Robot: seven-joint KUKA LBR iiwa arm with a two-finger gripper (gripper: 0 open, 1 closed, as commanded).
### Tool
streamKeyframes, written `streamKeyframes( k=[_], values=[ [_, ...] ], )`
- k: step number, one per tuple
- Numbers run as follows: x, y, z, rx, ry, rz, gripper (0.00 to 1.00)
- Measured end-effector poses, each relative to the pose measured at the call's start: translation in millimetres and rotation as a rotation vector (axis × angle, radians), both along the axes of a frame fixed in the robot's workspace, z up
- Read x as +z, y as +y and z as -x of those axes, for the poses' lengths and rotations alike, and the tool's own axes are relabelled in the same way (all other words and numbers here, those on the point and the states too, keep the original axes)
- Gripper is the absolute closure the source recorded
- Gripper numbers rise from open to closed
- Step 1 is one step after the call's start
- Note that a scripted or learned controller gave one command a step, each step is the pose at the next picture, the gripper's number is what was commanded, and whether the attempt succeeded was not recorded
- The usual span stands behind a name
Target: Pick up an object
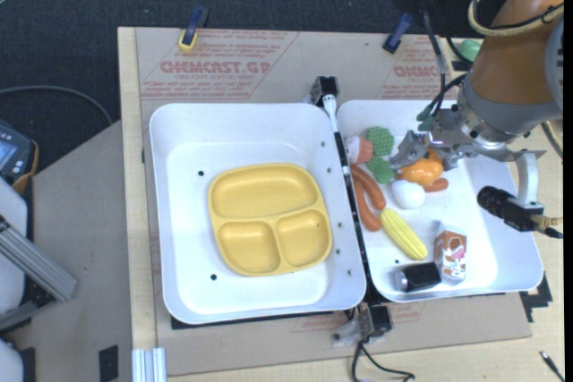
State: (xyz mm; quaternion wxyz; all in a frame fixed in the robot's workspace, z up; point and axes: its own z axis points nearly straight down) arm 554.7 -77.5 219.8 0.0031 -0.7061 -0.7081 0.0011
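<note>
- Black cylinder [418,275] + small carton [452,256] sit at near edge of right bin [515,277], touching or nearly so.
- Gripper [428,158] is low over back of right bin, right at orange toy [423,170]; can't tell if its pincer is wide, narrow or holding, wrist blocks view.
- Likely target = orange toy, sitting just behind white egg [409,194] and beside green pieces [379,153].
- To do it well: drop straight down, centre on orange toy, close only when both sides are clear of egg; lift slow and check it comes up.
- Clutter risk: egg touching target, green pieces close on left, sausages [364,195] + corn [402,233] just in front. A side nudge prob drags neighbours.
- Left bin [179,157] has yellow divided tray [269,217], well apart, no interference.
- Bin divider near sausages, keep off it.
</note>
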Motion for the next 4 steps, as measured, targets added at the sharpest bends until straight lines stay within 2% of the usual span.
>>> streamKeyframes(
  k=[1, 2, 3, 4],
  values=[
    [0, 20, 1, 0.000, -0.003, 0.001, 1.00],
    [-1, 4, -10, -0.004, -0.008, 0.004, 1.00],
    [1, 17, -10, -0.001, -0.008, 0.003, 1.00],
    [14, 15, -7, -0.003, -0.010, 0.003, 1.00]
  ],
)
